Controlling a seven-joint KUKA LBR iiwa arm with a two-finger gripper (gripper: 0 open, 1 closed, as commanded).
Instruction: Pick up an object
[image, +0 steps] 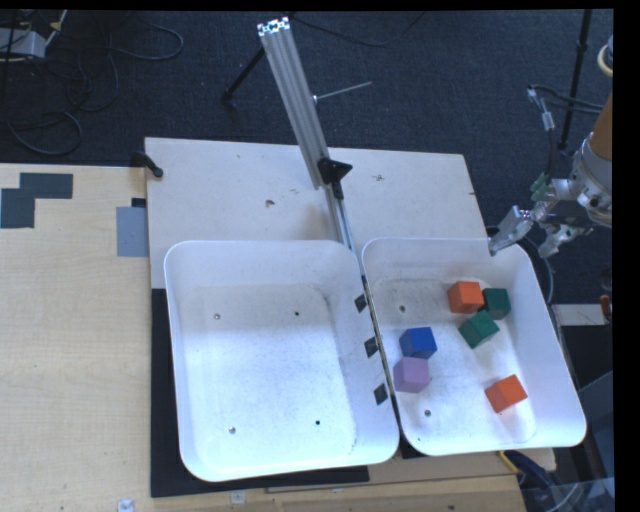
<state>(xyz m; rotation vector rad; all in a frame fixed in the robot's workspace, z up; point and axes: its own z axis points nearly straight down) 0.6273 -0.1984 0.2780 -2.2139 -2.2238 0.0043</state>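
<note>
The right bin holds several small blocks. An orange block lies beside a dark green one, with a second green block just below them. A blue block rests against a lilac block near the bin's left wall. Another orange block sits toward the front right. My gripper hangs above the bin's far right corner, outside the rim, with its fingers spread open and nothing between them.
The left bin stands next to the right one, with black clips along the shared wall. A slanted aluminium post rises behind the bins. Cables lie on the dark floor beyond the bench.
</note>
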